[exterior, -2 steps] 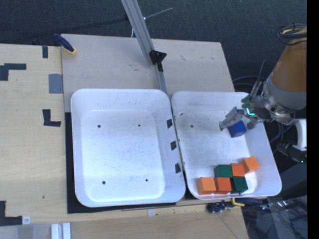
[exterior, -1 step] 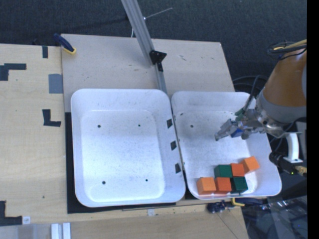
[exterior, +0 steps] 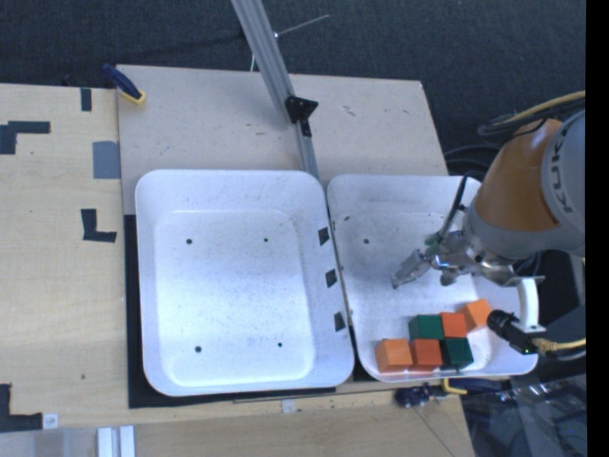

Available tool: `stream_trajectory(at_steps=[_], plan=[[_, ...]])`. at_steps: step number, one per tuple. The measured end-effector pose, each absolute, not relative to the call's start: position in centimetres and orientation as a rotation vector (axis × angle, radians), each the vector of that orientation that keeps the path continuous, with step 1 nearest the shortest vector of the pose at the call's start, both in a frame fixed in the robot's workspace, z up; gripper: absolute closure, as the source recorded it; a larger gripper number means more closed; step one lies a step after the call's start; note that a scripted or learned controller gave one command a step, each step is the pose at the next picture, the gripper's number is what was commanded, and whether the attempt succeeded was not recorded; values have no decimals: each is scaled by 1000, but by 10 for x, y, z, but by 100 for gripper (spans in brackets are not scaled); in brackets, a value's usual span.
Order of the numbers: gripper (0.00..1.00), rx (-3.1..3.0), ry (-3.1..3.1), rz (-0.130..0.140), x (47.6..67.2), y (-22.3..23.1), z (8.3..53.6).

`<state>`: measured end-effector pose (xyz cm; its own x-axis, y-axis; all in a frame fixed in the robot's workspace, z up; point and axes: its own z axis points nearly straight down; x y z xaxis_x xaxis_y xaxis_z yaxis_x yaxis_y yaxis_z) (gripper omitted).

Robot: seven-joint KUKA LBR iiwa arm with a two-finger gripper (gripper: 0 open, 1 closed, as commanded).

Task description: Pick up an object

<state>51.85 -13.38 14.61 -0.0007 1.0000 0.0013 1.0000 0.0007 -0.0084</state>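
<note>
The gripper (exterior: pixel 407 274) hangs over the right bin (exterior: pixel 381 198), fingers slightly parted, holding nothing — the blocks (exterior: pixel 433 341) sit tightly packed at the near edge, so a grab could jam or slip.

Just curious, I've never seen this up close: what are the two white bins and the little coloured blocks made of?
The white bins look like thin moulded plastic: rounded corners, a smooth, faintly scuffed sheen. The orange blocks and green blocks have flat matte faces and crisp edges, so painted wood or foam seems likely, though the view leaves it open.
</note>
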Motion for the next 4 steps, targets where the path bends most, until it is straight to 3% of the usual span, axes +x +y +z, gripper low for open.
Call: stream_trajectory(at_steps=[1, 2, 4], plan=[[0, -2216, -2218, 8, 516, -133, 92], [100, -2216, -2221, 3, 518, -132, 105], [100, -2223, -2227, -4, 513, -139, 214]])
